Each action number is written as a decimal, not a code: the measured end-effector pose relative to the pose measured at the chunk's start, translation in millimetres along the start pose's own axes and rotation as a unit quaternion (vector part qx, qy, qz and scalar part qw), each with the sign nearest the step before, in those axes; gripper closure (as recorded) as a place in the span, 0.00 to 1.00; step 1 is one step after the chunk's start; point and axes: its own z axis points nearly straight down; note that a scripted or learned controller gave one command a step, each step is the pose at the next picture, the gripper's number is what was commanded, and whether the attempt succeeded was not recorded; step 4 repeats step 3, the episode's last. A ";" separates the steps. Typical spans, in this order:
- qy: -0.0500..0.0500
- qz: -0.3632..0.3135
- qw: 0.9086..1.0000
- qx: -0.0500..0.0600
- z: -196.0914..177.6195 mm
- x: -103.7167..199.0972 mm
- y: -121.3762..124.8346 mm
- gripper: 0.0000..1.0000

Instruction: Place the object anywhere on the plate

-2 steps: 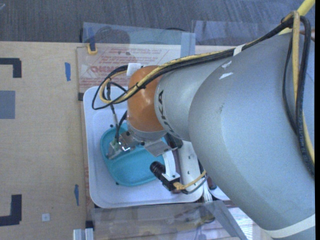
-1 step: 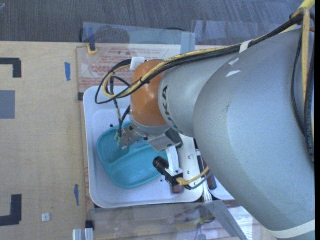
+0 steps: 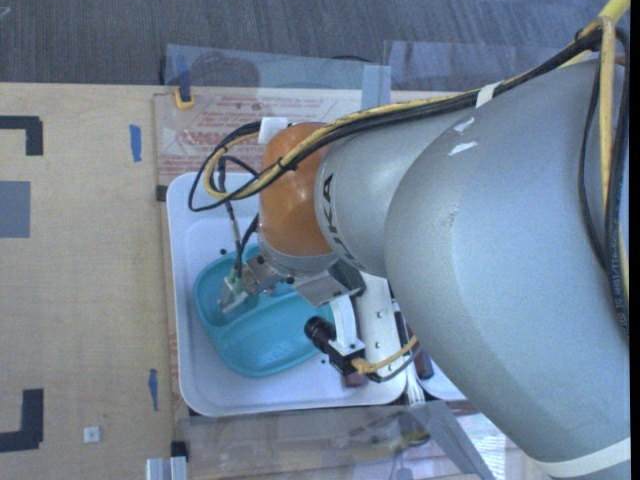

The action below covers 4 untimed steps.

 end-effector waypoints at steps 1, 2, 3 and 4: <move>0.000 0.002 1.000 -0.001 -9.8 -1.6 0.7 1.00; 0.000 0.001 1.000 -0.001 -9.8 -1.8 0.7 0.00; 0.000 0.384 0.923 0.018 -17.5 -14.9 -38.5 0.00; 0.000 0.384 0.923 0.018 -17.5 -14.9 -38.5 0.00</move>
